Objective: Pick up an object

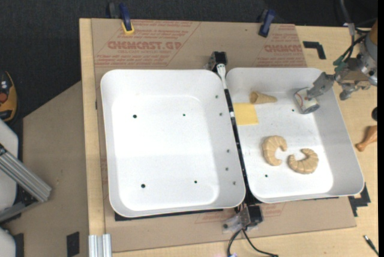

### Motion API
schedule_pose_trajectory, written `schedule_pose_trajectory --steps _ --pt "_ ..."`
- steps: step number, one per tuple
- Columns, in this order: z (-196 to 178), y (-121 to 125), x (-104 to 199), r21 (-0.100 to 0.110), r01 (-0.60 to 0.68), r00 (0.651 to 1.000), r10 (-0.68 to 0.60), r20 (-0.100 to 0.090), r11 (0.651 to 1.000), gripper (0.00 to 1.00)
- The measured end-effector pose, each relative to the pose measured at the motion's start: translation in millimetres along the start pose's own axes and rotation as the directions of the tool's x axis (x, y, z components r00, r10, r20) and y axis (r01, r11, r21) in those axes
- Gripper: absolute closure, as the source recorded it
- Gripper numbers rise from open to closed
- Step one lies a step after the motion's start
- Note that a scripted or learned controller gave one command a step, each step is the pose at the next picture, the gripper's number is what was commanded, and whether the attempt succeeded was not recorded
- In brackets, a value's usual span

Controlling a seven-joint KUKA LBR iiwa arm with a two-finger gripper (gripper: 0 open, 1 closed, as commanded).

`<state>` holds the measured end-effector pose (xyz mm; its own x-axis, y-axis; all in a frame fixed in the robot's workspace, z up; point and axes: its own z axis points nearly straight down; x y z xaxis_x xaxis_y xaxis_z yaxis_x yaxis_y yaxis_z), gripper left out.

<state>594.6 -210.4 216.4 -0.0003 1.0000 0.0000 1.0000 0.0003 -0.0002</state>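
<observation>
Croissants (290,155) untouched, pincer (307,102) low in bin (342,148)

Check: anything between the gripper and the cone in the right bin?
Nothing visible. The gripper sits low over the right bin, the cone lies to its left, and bare bin floor separates them.

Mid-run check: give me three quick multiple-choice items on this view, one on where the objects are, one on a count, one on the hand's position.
1. Which bin holds the objects?
A. left white bin
B. right white bin
C. both

2. How many tan croissant-shaped pieces lie there?
A. one
B. two
C. four

3. Where is the hand?
A. over the left bin
B. on the yellow square
C. low at the right bin's upper right, apart from every object

Answers:
1 B: the right white bin holds everything.
2 B: two tan croissant-shaped pieces lie side by side.
3 C: the hand sits away from the flat yellow square and small tan cone.
</observation>
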Motion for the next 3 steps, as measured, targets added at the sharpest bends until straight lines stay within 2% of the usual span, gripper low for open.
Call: schedule_pose_trajectory --steps 1,2,3 --pt "138.3 -17.1 88.9 0.008 0.006 1.000 -0.006 -0.005 1.000 0.00" --pt "132.4 -95.0 119.4 0.010 -0.001 1.000 0.001 -0.005 1.000 0.00" --pt "121.9 -91.1 117.5 0.001 -0.002 1.000 0.002 0.000 1.000 1.00"
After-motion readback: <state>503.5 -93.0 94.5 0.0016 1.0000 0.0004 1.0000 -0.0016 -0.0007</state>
